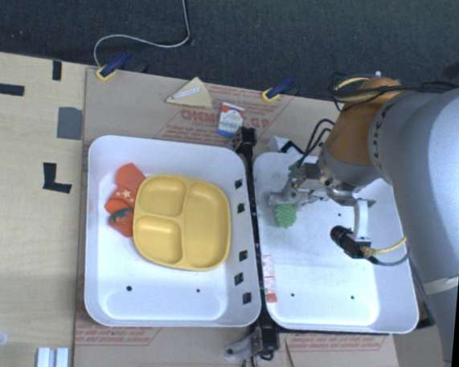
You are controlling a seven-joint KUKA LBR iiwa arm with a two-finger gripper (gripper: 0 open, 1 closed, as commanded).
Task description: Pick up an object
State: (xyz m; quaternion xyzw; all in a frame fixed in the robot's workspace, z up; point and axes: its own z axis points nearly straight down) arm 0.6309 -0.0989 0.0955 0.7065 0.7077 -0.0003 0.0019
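Camera view, slanted down on desk (49, 129) | green lump (284, 215) lying in right bin (339, 298), near its left wall | gripper (293, 194) poised just above lump, fingers' state impossible to tell | probably soft, light, squashy; best pinched across its middle
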